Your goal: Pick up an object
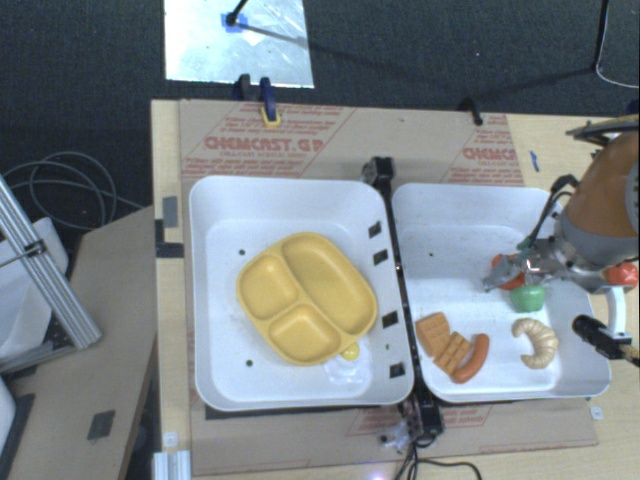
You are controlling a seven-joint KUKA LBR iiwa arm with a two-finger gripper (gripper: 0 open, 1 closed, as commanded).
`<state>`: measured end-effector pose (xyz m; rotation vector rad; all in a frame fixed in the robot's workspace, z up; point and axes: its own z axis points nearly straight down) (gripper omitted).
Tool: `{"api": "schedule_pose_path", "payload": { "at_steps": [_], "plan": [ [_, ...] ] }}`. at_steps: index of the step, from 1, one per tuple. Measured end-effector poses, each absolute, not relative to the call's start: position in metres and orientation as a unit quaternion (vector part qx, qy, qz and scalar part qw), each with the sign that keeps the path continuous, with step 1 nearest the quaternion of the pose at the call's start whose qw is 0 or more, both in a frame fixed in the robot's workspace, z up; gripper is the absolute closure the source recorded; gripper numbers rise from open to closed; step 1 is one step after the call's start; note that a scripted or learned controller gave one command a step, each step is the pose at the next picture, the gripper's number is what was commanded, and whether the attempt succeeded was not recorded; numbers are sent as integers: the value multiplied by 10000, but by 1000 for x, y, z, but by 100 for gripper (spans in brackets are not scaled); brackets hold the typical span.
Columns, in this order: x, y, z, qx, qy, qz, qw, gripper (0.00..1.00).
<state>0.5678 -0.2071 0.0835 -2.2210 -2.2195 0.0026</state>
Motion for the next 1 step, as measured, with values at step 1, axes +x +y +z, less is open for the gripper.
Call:
{"api": "schedule_pose_path", "payload": {
  "at_steps": [1],
  "plan": [
    [571, -207, 96, -7064, -7078, -12, -24, 100]
  ]
}}
